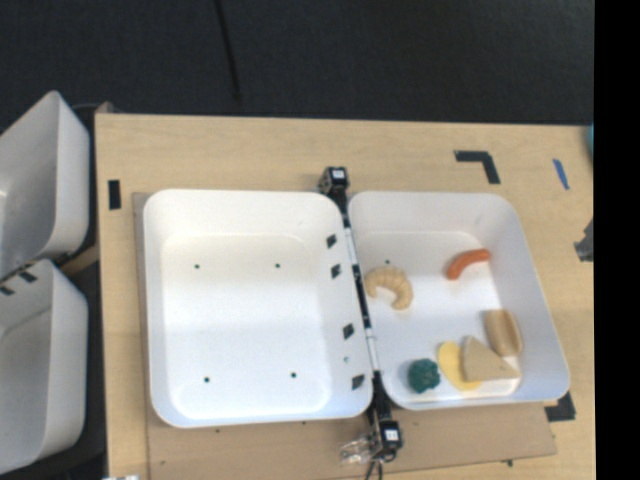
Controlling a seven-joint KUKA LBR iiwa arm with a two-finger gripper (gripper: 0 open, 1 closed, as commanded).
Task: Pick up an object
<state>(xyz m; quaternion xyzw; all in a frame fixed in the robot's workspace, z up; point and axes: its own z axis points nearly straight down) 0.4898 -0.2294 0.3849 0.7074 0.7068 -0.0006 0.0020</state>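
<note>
The right bin [500,218] holds several toy foods. A tan croissant [390,286] lies near its left wall. An orange sausage-like piece [467,262] lies toward the back right. A brown bread loaf [502,332] rests by the right wall. At the front, a beige wedge [486,362] lies partly over a yellow piece [452,362], and a green broccoli-like lump [423,375] sits just left of them.
The left bin [170,268] stands beside the right one, joined by a black-clipped divider [352,298]. Two white containers [35,268] stand off the bench's left edge. Black tape marks [480,163] and a blue mark [561,174] lie on the wooden bench.
</note>
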